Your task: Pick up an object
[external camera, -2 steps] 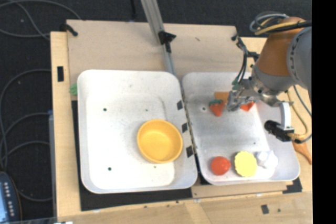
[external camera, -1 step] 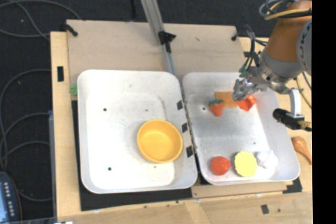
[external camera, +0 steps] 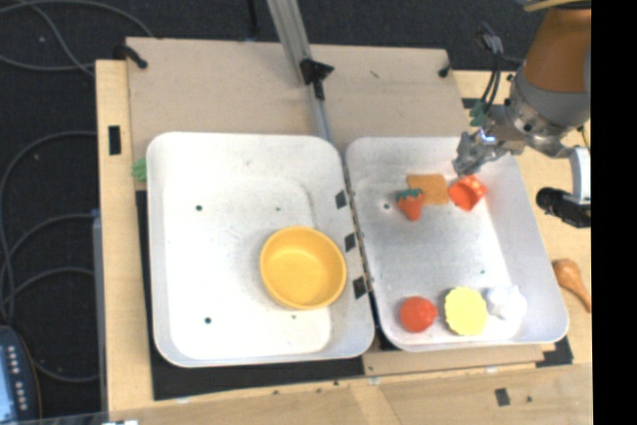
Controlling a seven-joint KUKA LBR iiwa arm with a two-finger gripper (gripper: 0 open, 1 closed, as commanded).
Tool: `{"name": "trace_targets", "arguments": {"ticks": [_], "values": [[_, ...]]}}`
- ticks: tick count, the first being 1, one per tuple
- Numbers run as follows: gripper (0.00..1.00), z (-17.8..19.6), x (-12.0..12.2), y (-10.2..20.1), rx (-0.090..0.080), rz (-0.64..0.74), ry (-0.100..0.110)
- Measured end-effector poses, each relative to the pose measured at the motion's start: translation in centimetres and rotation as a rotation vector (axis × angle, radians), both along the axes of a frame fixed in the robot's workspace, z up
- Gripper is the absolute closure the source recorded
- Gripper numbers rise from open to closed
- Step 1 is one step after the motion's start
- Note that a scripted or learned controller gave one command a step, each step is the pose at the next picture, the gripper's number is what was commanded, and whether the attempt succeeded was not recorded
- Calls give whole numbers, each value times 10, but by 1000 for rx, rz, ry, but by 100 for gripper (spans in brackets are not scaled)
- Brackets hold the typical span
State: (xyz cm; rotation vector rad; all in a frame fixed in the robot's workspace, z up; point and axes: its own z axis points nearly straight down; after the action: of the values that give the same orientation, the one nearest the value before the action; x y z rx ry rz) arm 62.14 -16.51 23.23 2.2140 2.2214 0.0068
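My gripper hangs over the far right part of the right bin. Directly below it, and touching it in this view, is a small red-orange object. I cannot tell whether that object is gripped or lies on the bin floor. Just left of it lies a flat tan piece, with a small red and green item beside that. Near the bin's front edge sit a red ball, a yellow round object and a white lump.
A yellow bowl stands in the left bin, close to the divider between the bins. A metal post rises behind the bins. An orange-brown object lies on the bench right of the right bin.
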Motion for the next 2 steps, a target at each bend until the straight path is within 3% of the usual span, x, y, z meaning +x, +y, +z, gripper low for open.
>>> {"name": "trace_targets", "arguments": {"ticks": [2], "values": [[100, -12, -39, 100, 0, 2, 7]]}}
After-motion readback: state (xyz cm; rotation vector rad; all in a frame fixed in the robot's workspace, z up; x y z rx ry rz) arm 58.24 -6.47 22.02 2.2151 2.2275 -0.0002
